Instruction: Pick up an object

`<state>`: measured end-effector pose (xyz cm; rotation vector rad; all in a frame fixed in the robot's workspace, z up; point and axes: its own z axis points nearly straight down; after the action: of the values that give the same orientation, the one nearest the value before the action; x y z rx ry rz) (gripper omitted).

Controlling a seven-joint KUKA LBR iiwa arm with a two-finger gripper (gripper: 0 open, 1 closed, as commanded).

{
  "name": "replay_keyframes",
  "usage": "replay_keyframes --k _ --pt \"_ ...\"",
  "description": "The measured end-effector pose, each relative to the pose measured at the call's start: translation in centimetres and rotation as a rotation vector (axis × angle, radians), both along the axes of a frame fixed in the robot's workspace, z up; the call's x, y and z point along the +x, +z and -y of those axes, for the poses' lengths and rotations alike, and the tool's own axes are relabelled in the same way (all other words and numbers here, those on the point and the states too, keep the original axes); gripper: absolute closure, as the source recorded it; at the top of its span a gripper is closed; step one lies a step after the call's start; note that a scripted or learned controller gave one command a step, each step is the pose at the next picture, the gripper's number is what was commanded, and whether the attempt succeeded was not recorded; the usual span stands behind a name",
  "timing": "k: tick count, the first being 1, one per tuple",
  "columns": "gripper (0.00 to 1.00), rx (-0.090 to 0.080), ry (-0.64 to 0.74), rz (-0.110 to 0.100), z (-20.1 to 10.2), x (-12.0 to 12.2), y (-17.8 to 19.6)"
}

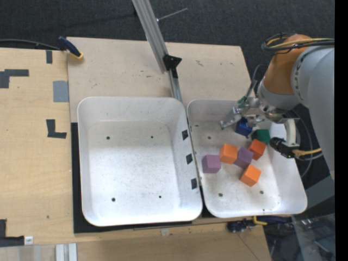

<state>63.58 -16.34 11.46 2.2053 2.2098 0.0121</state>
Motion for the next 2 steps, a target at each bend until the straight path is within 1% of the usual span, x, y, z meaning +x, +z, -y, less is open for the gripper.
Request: replay_keyframes --k 1,2 --pt "1.0 -0.001 0.002 0.003 -0.1 0.1 1.0" --pt "1.0 0.008 -0.001 -0.016 0.0 0.1 5.2"
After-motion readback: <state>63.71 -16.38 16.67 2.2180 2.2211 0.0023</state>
